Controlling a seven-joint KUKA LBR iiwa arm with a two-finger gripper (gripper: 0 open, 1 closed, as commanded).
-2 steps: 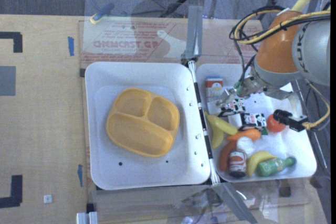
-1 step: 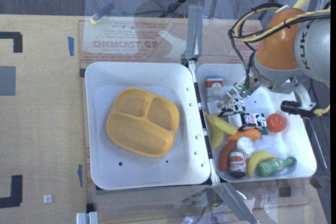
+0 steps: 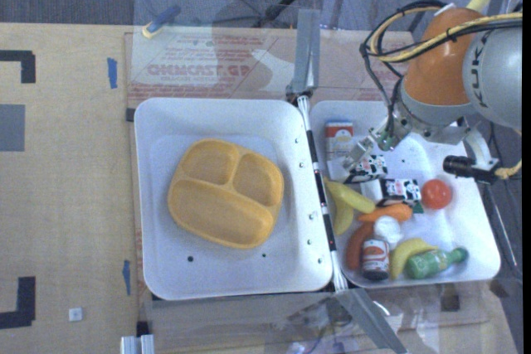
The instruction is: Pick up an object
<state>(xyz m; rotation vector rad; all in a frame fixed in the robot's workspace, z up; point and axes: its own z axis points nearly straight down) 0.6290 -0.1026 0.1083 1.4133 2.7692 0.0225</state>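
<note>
My gripper [image 3: 372, 147] hangs low over the back left part of the right bin [image 3: 481, 232], below the orange band of the arm [image 3: 440, 79]. Right under it lies a small black-and-white cow-patterned carton [image 3: 371, 168]; whether the two touch is unclear. A second cow-patterned carton [image 3: 403, 189] lies just to the right of it, next to a red tomato [image 3: 436, 193]. A small red-and-white carton [image 3: 338, 135] stands at the bin's back left corner, to the left of the gripper.
The right bin also holds a yellow banana [image 3: 347, 200], a carrot [image 3: 387, 213], a red-capped jar [image 3: 375, 255], a second banana [image 3: 409, 254] and a green bottle [image 3: 436, 262]. A yellow compartment plate [image 3: 226, 192] lies in the left bin [image 3: 158, 145].
</note>
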